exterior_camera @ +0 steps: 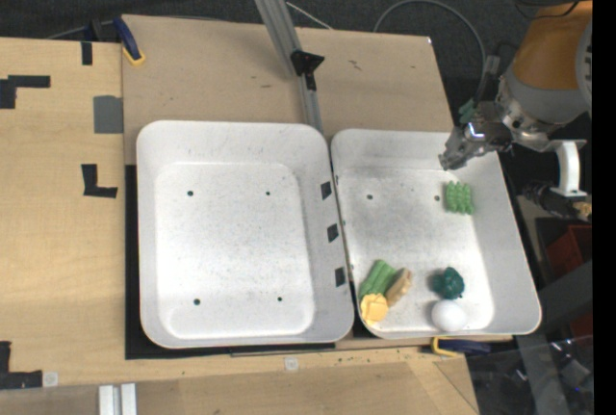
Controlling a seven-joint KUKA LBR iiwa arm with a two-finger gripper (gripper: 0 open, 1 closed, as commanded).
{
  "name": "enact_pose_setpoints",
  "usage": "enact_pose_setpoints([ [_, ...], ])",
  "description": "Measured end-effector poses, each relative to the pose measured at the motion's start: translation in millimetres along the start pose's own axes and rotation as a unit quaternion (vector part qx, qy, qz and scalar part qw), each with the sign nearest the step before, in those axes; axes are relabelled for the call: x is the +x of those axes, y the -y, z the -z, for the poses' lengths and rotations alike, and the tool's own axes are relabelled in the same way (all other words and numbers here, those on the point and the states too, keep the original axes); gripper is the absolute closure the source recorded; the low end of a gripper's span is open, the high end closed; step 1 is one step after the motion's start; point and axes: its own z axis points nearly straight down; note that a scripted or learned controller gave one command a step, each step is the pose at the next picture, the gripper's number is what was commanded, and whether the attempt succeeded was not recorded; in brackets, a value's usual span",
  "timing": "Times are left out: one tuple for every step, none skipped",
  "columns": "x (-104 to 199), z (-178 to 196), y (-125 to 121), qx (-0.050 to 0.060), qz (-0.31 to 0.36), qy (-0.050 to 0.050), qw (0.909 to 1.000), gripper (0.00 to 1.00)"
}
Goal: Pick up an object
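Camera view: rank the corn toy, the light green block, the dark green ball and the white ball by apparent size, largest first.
1. corn toy
2. light green block
3. dark green ball and white ball: they look about alike, so I won't rank them.

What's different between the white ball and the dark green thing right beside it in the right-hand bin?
Colour: the white ball is pale and nearly blends into the right bin, while the dark green thing stands out.
Surface: the ball looks smooth and round; the green thing looks lumpy.
Position: the ball lies nearer the bin's front edge, the green thing just behind it.
Both are small, similar in size and apparently touching.
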Motion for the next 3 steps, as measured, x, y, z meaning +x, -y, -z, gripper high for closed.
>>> enact_pose_setpoints([
  [58.3,-2.0,6.1,0.002,0.003,-0.001,1.0,1.0],
  [110.7,-13.2,0.5,0.003,0.002,-0.001,1.0,1.0],
  [171.4,-20.0,-0.5,0.003,0.003,-0.001,1.0,1.0],
])
